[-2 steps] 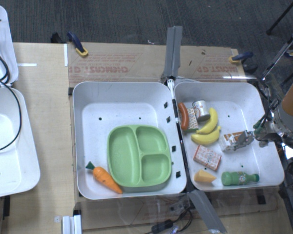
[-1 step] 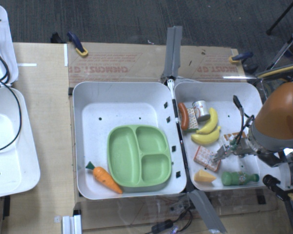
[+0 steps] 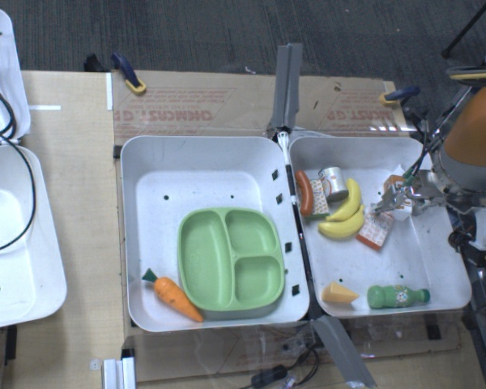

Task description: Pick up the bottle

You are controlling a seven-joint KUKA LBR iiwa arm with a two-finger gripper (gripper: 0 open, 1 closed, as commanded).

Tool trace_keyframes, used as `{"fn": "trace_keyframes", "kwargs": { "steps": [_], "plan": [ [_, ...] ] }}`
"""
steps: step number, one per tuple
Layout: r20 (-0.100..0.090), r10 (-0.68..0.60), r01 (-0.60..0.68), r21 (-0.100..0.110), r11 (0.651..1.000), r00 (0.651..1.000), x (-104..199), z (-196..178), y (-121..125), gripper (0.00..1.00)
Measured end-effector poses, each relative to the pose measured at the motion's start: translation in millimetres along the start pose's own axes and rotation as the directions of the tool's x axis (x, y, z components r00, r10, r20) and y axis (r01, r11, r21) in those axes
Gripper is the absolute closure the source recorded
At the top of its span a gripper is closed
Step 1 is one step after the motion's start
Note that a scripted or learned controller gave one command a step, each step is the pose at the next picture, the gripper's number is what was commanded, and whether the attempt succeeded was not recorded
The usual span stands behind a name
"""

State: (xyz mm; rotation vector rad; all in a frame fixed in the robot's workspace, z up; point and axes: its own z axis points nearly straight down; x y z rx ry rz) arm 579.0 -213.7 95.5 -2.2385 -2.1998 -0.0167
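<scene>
Fingers' state impossible to tell on gripper (image 3: 398, 194) above right bin (image 3: 437, 254), arm cut off at right edge, green bottle (image 3: 397, 296) lying near front, wooden bench (image 3: 73, 96).

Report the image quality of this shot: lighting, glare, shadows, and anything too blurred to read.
Camera view: lighting is even and soft, with only faint shadows under the green plate and the carrot; mild glare whitens the bin walls; the green bottle is sharp enough to make out, its label unreadable; the gripper is small and cluttered, so its state is unclear.
</scene>
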Motion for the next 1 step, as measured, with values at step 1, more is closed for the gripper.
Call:
{"fn": "trace_keyframes", "kwargs": {
  "steps": [1],
  "plan": [
    [0.005,-0.017,0.017,0.005,1.0,1.0,-0.6,-7.9,-2.4,0.0]
  ]
}}
